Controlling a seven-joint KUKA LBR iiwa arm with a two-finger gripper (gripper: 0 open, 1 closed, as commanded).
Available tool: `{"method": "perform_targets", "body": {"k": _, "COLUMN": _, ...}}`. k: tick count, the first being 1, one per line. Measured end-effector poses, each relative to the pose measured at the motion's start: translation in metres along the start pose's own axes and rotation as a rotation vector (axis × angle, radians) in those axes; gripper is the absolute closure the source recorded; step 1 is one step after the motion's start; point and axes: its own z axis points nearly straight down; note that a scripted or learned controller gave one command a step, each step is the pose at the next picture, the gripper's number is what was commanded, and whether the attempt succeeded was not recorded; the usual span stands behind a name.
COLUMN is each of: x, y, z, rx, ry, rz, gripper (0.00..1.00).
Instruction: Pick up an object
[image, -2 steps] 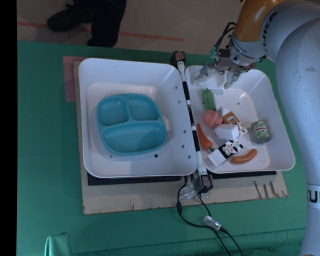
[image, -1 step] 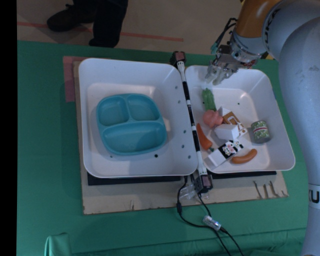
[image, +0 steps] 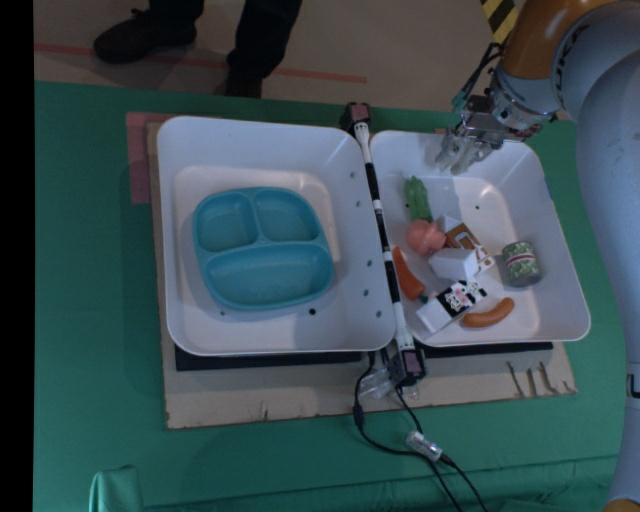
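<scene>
From the overhead camera view, the metal two-finger gripper (image: 458, 158) hangs over the far rim of the right-hand bin (image: 560, 262), a shallow glossy white tray, and nothing sits between its fingers; whether they are spread or closed I cannot tell. Below the gripper, toward the camera, lie a knobbly green vegetable (image: 418, 198), a rounded pink toy (image: 425, 236), small printed cartons (image: 462, 262), an orange carrot (image: 407, 275), a smooth sausage (image: 487, 313) and a short can (image: 521, 262)

A grey arm's gripper (image: 459, 160) hangs over the far edge of the right bin (image: 560, 300), nothing between its fingers. Below lie a green vegetable (image: 418, 198), a sausage (image: 487, 314) and a can (image: 521, 262). A blue divided plate (image: 262, 247) sits in the left bin (image: 190, 150).
</scene>
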Motion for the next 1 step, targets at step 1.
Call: {"method": "perform_targets", "body": {"k": 1, "x": -0.0428, "y": 0.0012, "z": -0.0330, "rx": -0.017, "ry": -0.012, "rz": 0.004, "gripper": 1.00}}
